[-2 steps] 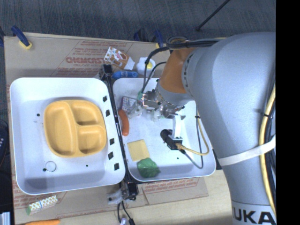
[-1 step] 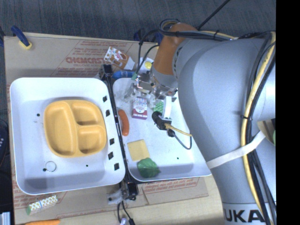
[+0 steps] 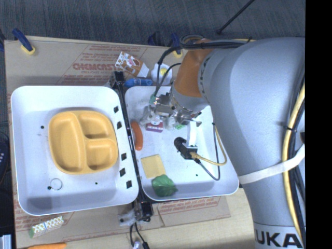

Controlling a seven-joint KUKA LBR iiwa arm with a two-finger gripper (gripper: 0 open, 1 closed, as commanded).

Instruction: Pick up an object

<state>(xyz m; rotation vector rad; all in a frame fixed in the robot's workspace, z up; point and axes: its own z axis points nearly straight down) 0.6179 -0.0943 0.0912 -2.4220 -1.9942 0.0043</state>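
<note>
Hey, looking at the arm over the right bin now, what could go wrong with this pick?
1. The end effector sits at the bin's far end, apart from the cheese slice and green lump, so it may close on nothing.
2. The sausage lies against the bin wall, leaving little room for a finger.
3. The yellow cable hangs low over the bin and might snag.

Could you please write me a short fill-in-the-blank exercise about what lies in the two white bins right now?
1. The yellow divided tray lies in the ____ bin.
2. The green object lies beside a flat ____ square.
3. The sausage lies in the right bin along its ____ wall.
4. The gripper hangs over the ____ bin.

Missing words: left; yellow; left; right
</note>
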